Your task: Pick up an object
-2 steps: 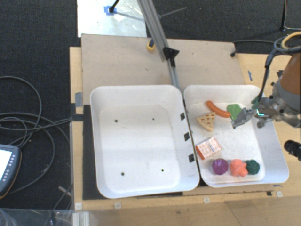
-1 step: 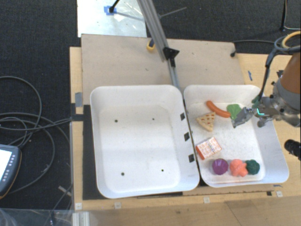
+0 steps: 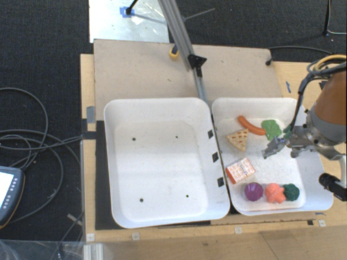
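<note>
The right bin is being worked by the gripper, jaws spread and nothing pinched; pickup is not yet achieved. The green toy is lying just at its twelve o'clock, the sausage at ten.

Arm: grey body with broad orange band above wrist. Yellow and dark cables loop over its top. Gripper: grey metal, slim dark fingers. Black cylindrical part near lower right of arm.
</note>
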Available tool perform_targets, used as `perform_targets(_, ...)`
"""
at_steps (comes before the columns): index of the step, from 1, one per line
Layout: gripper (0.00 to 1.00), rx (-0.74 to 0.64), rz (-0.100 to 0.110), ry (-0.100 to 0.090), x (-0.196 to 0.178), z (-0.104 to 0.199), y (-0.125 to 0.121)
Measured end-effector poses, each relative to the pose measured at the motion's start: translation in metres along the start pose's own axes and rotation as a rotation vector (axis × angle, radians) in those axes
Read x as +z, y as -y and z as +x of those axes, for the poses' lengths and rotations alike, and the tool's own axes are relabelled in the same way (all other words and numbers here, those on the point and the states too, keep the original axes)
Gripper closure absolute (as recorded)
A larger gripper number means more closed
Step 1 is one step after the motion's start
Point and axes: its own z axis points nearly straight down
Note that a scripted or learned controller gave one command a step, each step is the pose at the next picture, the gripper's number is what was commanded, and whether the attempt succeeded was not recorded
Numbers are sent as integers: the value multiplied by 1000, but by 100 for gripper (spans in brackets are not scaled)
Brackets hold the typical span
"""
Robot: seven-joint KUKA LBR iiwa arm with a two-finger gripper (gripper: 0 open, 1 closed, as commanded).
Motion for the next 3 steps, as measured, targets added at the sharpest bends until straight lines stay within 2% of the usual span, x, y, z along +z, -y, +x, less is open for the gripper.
perform_targets(1,0,-1,1,-1,62,-3,2)
perform_targets(2,0,-1,-6,-3,110,-2,-1)
perform_targets(3,100,0,-11,-1,97,-3,-2)
